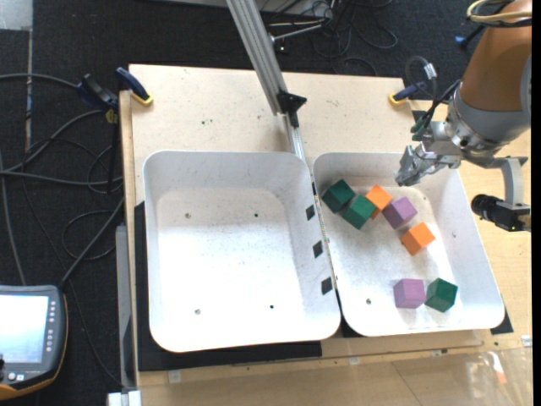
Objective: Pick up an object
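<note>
The right bin (pixel 473 252) holds several small blocks. Two green blocks (pixel 340 195) (pixel 360 211) lie near its left wall, with an orange block (pixel 379 198) and a purple block (pixel 400 211) beside them. Another orange block (pixel 418 238) lies toward the middle. A purple block (pixel 409 293) and a green block (pixel 441 294) sit side by side near the front. My gripper (pixel 409 173) hangs over the bin's back right part, above and just right of the purple block, tilted down to the left. Nothing shows between its fingers.
The left bin (pixel 169 227) stands beside the right one, with a divider edge between them. A slanted metal rail (pixel 258 41) crosses the bench back. Clamps (pixel 135 87) (pixel 404 94) grip the bench's far corners. A pendant screen (pixel 30 332) lies at lower left.
</note>
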### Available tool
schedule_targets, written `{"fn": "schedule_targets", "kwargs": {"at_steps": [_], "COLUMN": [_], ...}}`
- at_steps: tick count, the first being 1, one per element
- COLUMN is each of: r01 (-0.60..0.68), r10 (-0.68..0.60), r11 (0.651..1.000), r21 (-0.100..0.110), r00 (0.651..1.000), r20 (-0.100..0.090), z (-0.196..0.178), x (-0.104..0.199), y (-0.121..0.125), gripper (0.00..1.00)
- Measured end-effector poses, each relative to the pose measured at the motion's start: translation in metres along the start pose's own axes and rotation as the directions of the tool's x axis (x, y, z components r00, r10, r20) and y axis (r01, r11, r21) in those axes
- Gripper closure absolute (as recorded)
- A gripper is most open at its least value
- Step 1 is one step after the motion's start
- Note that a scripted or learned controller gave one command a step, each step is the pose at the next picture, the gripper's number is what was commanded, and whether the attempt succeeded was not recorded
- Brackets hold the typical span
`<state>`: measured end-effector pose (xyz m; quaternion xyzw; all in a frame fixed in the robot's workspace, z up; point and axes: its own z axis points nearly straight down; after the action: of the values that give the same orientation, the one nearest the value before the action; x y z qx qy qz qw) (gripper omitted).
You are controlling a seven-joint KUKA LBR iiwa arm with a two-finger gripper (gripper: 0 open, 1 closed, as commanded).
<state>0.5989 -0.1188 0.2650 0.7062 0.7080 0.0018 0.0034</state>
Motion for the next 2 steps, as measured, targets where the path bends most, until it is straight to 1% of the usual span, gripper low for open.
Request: {"fn": "schedule_targets", "kwargs": {"at_steps": [1,2], "r01": [0.005,0.006], "r10": [-0.005,-0.006], "r11": [1.000,1.000], "r21": [0.009,0.009], "r00": [1.000,1.000], "r20": [-0.004,-0.004], "z": [0.015,0.029], "x": [0.051,0.104], "y": [-0.014,-0.024], "gripper": [1.00,1.00]}}
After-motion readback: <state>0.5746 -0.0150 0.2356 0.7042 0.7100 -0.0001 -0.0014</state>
